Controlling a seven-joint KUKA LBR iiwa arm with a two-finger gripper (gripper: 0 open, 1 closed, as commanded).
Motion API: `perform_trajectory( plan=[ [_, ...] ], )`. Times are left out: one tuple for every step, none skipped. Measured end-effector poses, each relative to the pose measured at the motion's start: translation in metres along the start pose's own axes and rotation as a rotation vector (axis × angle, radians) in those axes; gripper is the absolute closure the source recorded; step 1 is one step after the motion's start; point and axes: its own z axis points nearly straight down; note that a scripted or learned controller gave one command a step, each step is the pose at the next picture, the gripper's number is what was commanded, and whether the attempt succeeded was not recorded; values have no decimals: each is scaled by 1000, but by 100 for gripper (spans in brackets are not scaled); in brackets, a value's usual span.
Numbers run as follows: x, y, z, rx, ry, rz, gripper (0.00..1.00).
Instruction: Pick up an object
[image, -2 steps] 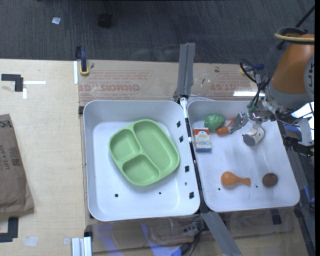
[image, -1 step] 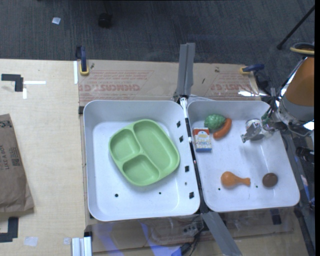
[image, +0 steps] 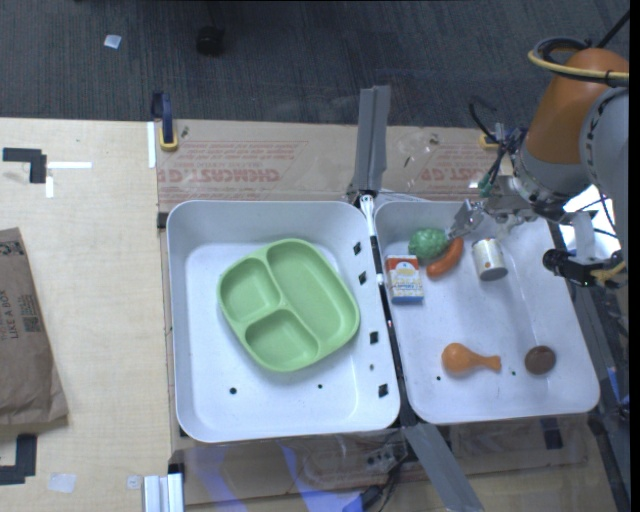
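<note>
In the right bin (image: 560, 400) lie a green leafy toy vegetable (image: 427, 243), an orange carrot (image: 446, 258), a small red, white and blue carton (image: 404, 278), a silver can (image: 489, 258), an orange gourd (image: 468, 360) and a brown ball (image: 540, 359). My gripper (image: 468, 216) hangs at the back of this bin, just above and right of the carrot's upper end and left of the can. Nothing visible is lifted off the bin floor.
The left bin (image: 200, 400) holds a green divided plate (image: 288, 303). A grey divider bar (image: 371, 140) stands behind the bins' shared edge. Cables and the arm's orange band (image: 575, 110) crowd the back right. A brown paper bag (image: 25, 330) lies on the bench at far left.
</note>
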Motion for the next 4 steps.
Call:
perform_trajectory(
  plan=[
    [-59, -3, 53, 4, 14, 10, 0],
    [1, -64, 42, 2, 1, 70, 0],
    [38, -108, 18, 3, 2, 9, 0],
    [67, -146, 33, 4, 3, -242, 0]
  ],
)
